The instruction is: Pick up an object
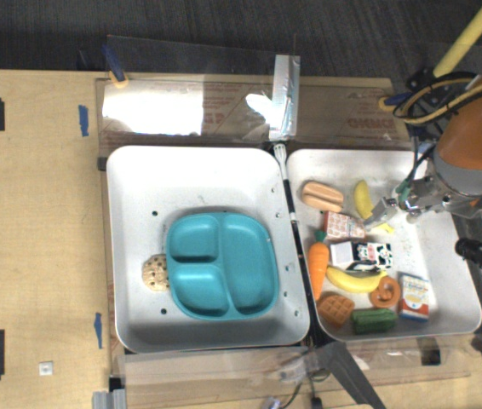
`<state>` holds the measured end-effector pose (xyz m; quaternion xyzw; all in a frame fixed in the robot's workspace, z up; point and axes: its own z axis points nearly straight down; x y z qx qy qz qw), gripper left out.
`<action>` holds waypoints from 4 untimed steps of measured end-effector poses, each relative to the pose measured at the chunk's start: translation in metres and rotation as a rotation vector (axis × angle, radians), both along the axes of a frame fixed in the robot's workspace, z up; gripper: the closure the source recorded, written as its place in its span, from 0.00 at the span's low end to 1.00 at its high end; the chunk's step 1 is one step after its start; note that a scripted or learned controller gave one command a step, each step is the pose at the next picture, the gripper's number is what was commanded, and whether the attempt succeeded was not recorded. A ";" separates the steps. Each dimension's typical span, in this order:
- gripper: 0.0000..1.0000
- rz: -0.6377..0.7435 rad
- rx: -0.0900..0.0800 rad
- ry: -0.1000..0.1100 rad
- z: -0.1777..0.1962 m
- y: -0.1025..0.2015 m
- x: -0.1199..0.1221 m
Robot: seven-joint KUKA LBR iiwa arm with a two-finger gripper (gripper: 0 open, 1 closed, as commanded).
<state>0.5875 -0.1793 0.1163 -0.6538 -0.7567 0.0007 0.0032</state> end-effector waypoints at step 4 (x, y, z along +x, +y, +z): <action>1.00 0.220 -0.004 -0.007 -0.002 0.003 -0.057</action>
